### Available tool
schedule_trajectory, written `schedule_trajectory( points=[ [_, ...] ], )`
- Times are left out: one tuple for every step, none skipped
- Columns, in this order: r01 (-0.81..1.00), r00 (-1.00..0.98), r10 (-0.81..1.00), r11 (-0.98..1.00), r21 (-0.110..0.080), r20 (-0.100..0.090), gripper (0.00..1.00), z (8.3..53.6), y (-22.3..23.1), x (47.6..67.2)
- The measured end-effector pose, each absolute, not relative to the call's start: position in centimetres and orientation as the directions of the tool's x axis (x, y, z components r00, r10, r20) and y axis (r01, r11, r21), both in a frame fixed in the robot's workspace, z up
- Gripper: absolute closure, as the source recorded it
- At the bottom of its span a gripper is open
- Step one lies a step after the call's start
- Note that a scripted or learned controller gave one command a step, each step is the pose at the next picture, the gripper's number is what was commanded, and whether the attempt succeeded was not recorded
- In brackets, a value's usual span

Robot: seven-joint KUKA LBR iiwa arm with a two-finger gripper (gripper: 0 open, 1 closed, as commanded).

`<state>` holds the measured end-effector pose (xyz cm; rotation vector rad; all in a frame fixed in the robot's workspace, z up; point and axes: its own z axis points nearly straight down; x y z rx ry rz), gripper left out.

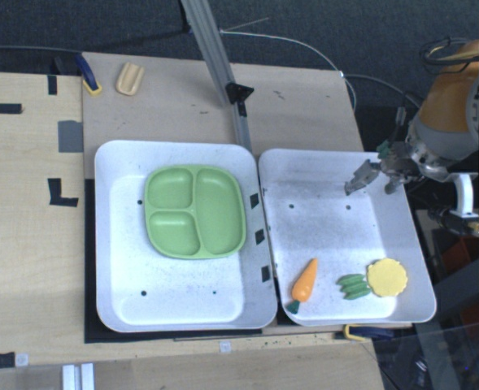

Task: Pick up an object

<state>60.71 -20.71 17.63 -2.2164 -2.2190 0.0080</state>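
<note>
In the right bin (pixel 320 218) an orange toy carrot (pixel 304 279) lies at the front left. A green pea pod (pixel 352 285) lies to its right, touching a round yellow piece (pixel 387 277) near the front right corner. My gripper (pixel 373 182) hangs over the bin's far right edge, well behind these toys. Its two fingers stand apart, open, with nothing between them.
The left bin (pixel 121 242) holds a green divided plate (pixel 195 211). A grey metal pole (pixel 215 51) slants down to the back of the bins. A tan block (pixel 129 79) and a blue-yellow tool (pixel 87 73) lie on the bench behind the left bin.
</note>
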Motion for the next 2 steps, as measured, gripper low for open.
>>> schedule_trajectory(
  points=[
    [1.0, -0.002, 1.0, 0.002, -0.008, 0.001, 0.0, 11.8, -20.1, 59.8],
    [1.0, -0.002, 1.0, 0.002, -0.001, -0.002, 0.0, 8.8, -20.0, 59.7]
  ],
)
